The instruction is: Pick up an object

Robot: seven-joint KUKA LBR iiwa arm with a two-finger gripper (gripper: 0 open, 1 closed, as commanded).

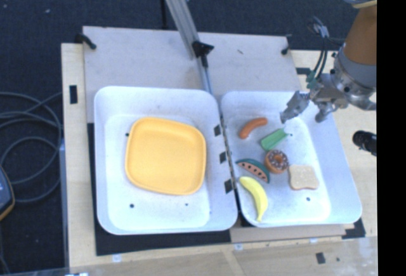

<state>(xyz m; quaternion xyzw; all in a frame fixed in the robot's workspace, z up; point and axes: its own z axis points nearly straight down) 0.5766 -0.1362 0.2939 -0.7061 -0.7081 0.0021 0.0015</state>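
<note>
Toys lie scattered in the right bin [330,160]: an orange-red sausage [253,127] at the far left of the group, a green block [273,139] just to its right and slightly nearer, a round doughnut [276,160] with dark icing and pale sprinkles below the block, a slice of toast [302,177] to the doughnut's right, a watermelon wedge [253,170] with a green rind to its left, and a yellow banana [255,197] curving along the near left edge. The left bin [108,141] holds a square yellow plate [166,155] with rounded corners, lying flat. The gripper [306,108] hangs over the far right part of the right bin, its two grey fingers [292,107] spread apart with nothing between them. Sausage and green block are the closest toys, both to the left of the fingers and nearer the camera, apart from them; the other toys sit further toward the near side. Both bins rest on the pale worktop [254,59]
</note>
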